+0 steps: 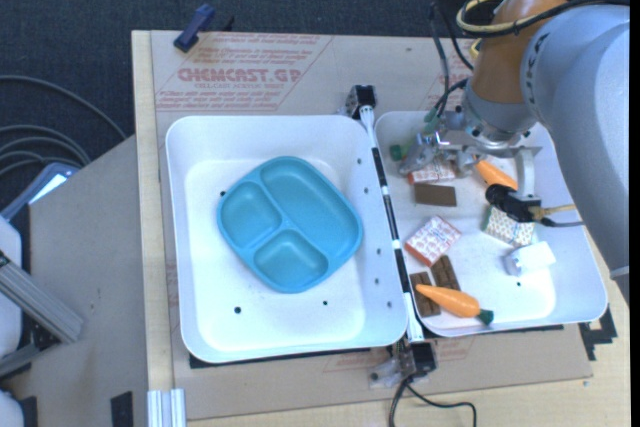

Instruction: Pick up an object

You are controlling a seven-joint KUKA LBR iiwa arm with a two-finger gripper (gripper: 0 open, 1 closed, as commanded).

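My gripper (434, 153) hangs low over the back left part of the right bin (570, 300), below the orange-banded wrist. Right under its tip lies a small brown block (434, 195), with a second brown piece (432, 176) touching the gripper's underside. Whether anything is gripped is hidden. Further forward lie a red-and-white checkered box (433, 239), a dark chocolate bar (437, 282) and a toy carrot (452, 300). To the gripper's right an orange piece (495, 174) pokes out, with a patterned box (509, 229) and a white piece (530, 258) in front of it.
The left bin (200, 305) holds a blue divided plate (289, 223). A small green thing (397, 153) sits by the divider between the bins. The arm's grey body covers the right bin's far right side.
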